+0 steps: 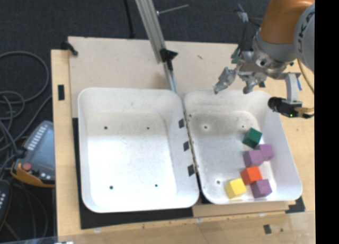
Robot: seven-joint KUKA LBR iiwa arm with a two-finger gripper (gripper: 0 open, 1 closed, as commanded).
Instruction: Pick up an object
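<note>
1. The things to pick from are small blocks gathered in the near right part of the right shallow white plastic bin (212, 111): a dark green cube (252, 137) farthest back, a pale purple block (258, 154) just in front of it, an orange cube (251, 174) nearer still, a second purple cube (261, 188) at the front, and a yellow cube (235, 188) beside it to the left. The orange, yellow and purple pieces sit close together, some seemingly touching; the green one stands a little apart.

2. The two-finger gripper (236, 83) hangs over the far rim of that bin, well apart from the blocks. Its fingers are spread wide, with nothing between them.

3. The grey arm with its orange band (283, 12) reaches in from the right, above the pale wooden tabletop (116, 63).

4. The left shallow white bin (132, 147) lies just beside the right one.

5. Judging from this, the step in hand is the approach: no object has been picked yet.

6. The next move calls for carrying the gripper toward the near right corner, centring on one block and descending. The green cube looks the easiest choice, since it has free space around it; the crowded pieces risk being nudged or caught two at once.
</note>
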